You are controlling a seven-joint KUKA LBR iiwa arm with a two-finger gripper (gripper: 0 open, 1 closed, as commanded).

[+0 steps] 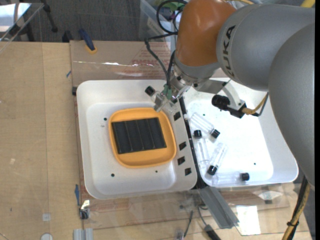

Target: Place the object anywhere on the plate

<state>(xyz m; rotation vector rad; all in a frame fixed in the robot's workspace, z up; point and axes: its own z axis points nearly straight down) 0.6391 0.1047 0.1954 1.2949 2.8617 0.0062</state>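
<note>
hovering gripper [165,98] at orange plate's [116,156] upper right corner in left bin [90,179], grip state unreadable; clear vials [216,156] lie in right bin [280,166]; centre over plate before any release

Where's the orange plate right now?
The orange plate lies in the left bin, with the gripper just above its upper right corner.
</note>
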